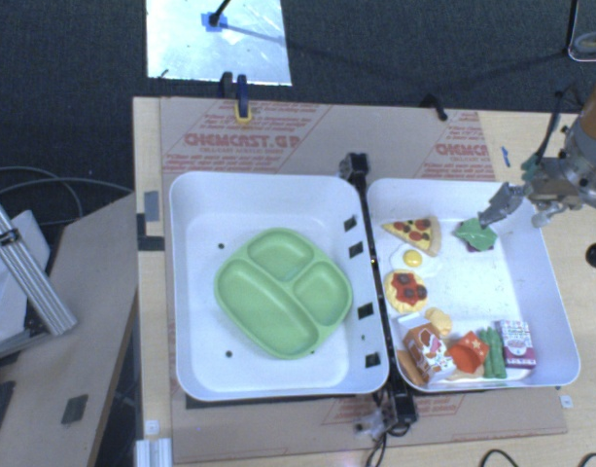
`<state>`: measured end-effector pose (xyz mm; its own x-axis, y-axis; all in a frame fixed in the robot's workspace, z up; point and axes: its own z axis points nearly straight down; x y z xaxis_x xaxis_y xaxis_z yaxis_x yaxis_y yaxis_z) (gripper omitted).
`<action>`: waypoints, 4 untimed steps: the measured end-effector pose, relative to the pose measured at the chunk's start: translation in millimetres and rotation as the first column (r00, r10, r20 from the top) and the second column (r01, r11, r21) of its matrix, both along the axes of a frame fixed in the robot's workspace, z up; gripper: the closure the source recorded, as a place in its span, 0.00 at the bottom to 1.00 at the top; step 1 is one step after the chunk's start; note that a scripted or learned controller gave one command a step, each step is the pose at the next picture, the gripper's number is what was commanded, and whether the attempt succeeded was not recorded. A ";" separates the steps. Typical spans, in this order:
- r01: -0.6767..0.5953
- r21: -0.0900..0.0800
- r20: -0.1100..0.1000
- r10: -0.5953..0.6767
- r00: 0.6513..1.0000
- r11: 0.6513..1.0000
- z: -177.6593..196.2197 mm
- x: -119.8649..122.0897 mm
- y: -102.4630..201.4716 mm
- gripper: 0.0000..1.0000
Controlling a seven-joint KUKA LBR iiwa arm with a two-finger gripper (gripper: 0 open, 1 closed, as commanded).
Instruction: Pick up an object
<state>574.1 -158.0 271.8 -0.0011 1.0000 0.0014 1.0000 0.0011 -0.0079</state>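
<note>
gripper (496,214) low over the right bin (545,261), right at a green toy (475,233), grip state impossible to tell

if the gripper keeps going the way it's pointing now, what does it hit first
Most likely the green toy piece in the right bin. The gripper slants down and left from the bin's upper right, its tip just above that piece. Depth is hard to judge, so it may already touch it.

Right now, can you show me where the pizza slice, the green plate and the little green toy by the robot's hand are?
pizza slice (414,232): camera view, middle of its topping.
green plate (268,305): camera view, its long compartment.
green toy (475,234): camera view, its middle.
</note>
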 end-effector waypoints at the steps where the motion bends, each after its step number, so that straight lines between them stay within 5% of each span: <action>1: -0.002 -0.002 0.010 0.002 1.000 1.000 5.5 1.9 0.3 0.00; 4: 0.000 0.000 0.005 0.000 1.000 1.000 -151.8 -6.2 3.5 0.00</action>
